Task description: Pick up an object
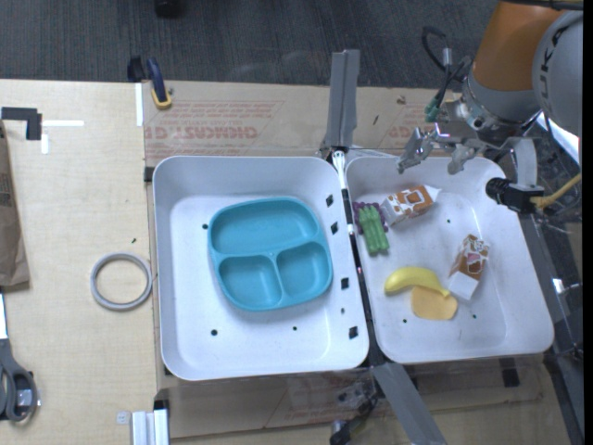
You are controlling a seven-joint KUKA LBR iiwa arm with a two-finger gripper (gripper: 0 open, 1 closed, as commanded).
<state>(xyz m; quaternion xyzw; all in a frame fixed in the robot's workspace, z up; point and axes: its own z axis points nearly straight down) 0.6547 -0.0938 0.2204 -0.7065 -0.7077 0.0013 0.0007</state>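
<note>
Two shallow white plastic bins sit side by side on the bench, the left bin (176,276) and the right bin (519,332). The left one holds a teal three-compartment plastic tray (270,253), lying flat near its middle. The right one holds the loose objects: a green ridged block (373,229) close to the left wall, a small orange-and-white snack packet (409,203) just beside it, a yellow plastic banana (413,279) nearer the front, a flat round yellow-orange disc (435,306) touching the banana's right end, and a small brown-and-white carton (469,264) tilted to its right. The grey two-finger gripper (435,154) hangs over the right bin's far edge, above the snack packet and apart from it; its fingers are spread and nothing lies between them. A grey tape ring (120,280) rests on the bench left of the bins.
</note>
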